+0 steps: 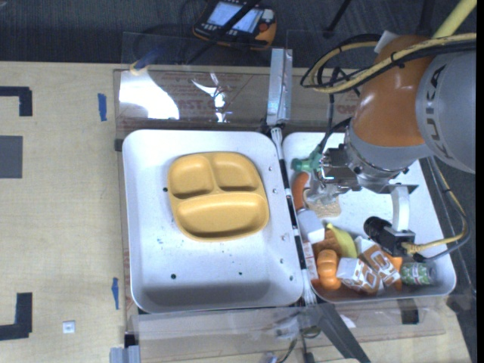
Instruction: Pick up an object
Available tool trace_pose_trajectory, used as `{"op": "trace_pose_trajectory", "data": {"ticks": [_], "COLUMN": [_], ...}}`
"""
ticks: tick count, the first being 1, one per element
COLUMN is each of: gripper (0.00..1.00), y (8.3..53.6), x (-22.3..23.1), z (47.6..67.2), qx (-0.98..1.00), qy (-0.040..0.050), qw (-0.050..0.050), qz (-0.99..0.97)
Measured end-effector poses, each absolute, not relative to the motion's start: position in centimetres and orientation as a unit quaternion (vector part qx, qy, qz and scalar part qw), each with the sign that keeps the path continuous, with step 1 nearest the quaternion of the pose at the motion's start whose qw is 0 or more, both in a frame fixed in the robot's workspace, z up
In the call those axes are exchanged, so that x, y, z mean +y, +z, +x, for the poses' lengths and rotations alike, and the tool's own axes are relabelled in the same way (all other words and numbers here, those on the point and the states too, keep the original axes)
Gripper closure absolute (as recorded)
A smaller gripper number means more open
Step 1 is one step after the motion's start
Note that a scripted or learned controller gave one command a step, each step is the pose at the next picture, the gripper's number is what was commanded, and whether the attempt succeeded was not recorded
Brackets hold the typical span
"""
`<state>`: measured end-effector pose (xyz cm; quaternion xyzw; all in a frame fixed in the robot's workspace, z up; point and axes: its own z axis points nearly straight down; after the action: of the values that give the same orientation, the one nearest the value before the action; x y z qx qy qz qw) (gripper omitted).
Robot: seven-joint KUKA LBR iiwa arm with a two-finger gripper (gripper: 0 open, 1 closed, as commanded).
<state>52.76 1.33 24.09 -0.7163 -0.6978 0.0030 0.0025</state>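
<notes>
My gripper hangs low over the far left part of the right bin, under the grey arm with its orange band. A pale, see-through object sits directly below it; whether it is gripped is unclear. Beside the gripper, along the bin's left wall, lie a teal piece and an orange-red carrot-like item. Nearer the front are a small white box, a yellow banana, an orange toy, an orange-and-white carton and a green-ended item.
The left bin holds a yellow divided plate towards its back. A divider wall separates the two bins. A clear panel stands behind the left bin. Wooden bench surface lies to the left.
</notes>
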Motion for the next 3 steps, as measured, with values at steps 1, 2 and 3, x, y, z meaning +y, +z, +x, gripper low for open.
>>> {"op": "trace_pose_trajectory", "data": {"ticks": [1, 2, 3], "gripper": [1.00, 0.00, 0.00], "y": [34.4, 34.4, 20.2], "x": [-7.0, -7.0, -12.2], "z": [56.8, 56.8, 55.3], "qx": [-0.777, -0.777, -0.748], "qy": [0.0009, 0.0010, 0.0013], "qw": [0.000, 0.000, 0.001], "qz": [-0.630, -0.629, -0.663]}}
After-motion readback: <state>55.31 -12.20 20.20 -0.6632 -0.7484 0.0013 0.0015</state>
